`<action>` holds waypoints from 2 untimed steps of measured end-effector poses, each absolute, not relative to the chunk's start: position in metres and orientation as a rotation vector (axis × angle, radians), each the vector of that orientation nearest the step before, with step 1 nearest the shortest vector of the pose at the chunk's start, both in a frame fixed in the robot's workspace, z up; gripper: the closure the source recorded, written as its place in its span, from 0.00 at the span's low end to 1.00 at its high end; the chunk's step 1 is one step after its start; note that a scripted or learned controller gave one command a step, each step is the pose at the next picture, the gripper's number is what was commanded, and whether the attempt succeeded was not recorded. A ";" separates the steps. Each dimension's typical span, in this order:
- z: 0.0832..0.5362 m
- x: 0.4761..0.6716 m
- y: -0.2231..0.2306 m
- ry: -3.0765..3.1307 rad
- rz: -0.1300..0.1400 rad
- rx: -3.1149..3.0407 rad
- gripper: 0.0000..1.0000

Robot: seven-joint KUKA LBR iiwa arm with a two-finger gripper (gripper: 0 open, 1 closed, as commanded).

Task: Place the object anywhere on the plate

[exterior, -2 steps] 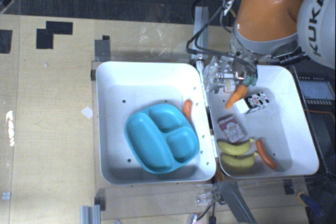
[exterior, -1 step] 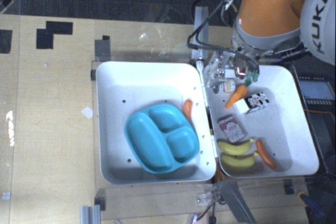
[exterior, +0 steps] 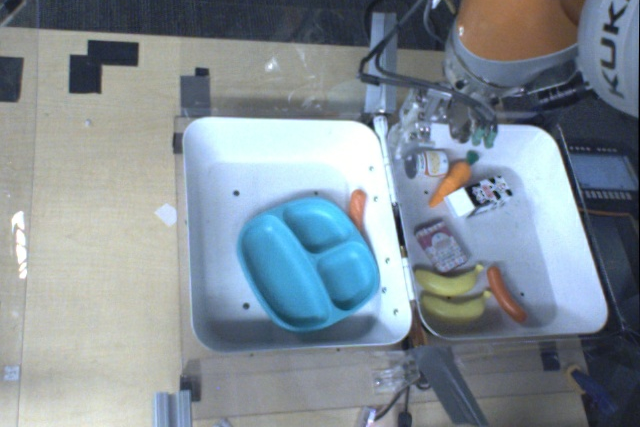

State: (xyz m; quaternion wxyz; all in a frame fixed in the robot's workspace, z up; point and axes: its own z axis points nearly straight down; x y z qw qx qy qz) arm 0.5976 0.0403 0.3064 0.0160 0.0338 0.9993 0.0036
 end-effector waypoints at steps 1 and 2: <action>0.256 0.641 0.031 3.126 0.002 -0.167 1.00; 0.270 0.643 0.032 3.114 0.005 -0.166 1.00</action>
